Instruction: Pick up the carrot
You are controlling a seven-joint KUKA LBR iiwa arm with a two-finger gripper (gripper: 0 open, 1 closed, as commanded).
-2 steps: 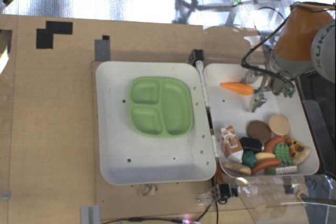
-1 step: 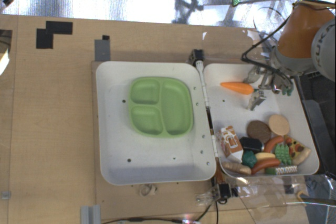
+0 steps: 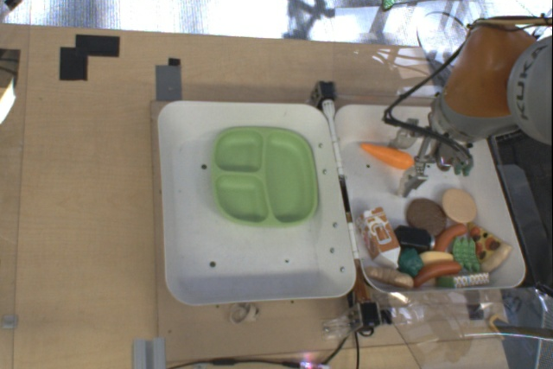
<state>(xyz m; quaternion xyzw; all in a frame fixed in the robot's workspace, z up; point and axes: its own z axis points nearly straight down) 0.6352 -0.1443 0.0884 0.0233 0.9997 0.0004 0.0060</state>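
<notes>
The orange carrot [image 3: 387, 155] lies on the floor of the right bin [image 3: 356, 127], in its upper left part, with its thin tip pointing left. My gripper [image 3: 414, 178] hangs just to the right of the carrot's thick end, close beside it and slightly nearer the camera. The carrot rests free on the bin floor, outside the gripper. The arm's orange band [image 3: 484, 69] and grey wrist rise above the bin's upper right corner and hide part of the back wall.
Toy food is heaped in the right bin's lower half: a brown cookie [image 3: 424, 213], a tan disc [image 3: 459, 206], sausages [image 3: 436, 272], a pizza slice [image 3: 491, 250] and several others. A green divided plate [image 3: 263, 174] sits in the left bin [image 3: 186, 255].
</notes>
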